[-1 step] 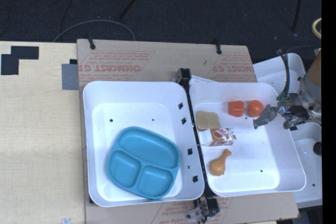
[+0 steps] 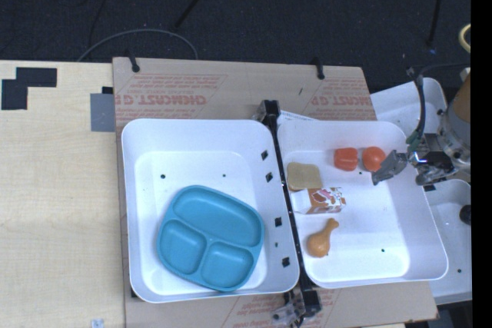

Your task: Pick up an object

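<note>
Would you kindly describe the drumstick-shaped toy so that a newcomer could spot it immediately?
Look in the right-hand shallow white bin. Near its front left area lies the orange-tan plastic drumstick toy, just below the small red-and-white carton. Unlike its boxy or rounded neighbours, it has a bulbous end narrowing to a thin handle.

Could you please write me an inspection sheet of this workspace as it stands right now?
Surface: two white bins, left bin and right bin, on cardboard over a pale wooden bench.
Job's things: in the right bin, two orange-red pieces, a tan slice, a small carton and a drumstick-shaped toy.
Clutter: blue divided plate in the left bin.
Grippers: gripper over the right bin's right edge, beside the orange-red pieces, holding nothing.
Cables: several on the dark floor.
Surroundings: nothing seen.
</note>
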### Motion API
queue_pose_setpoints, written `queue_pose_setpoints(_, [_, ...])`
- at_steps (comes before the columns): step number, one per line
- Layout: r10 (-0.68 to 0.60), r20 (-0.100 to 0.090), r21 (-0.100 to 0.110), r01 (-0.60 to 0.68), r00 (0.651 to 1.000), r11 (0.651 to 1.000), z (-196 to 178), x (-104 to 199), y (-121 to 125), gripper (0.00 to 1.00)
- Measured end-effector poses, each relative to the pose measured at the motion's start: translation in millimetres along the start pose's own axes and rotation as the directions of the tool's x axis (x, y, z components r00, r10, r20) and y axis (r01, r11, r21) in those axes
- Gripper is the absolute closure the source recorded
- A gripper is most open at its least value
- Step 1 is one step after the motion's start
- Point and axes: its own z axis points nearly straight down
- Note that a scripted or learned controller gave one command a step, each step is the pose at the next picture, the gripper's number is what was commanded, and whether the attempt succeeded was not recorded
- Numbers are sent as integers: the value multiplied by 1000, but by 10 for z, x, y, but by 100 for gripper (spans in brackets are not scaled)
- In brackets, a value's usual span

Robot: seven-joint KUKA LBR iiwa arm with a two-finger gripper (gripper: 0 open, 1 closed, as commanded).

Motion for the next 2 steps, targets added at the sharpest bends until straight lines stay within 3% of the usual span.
queue_pose_setpoints(2, [0,-1,3,0,1000,1000,922,-25,65,0])
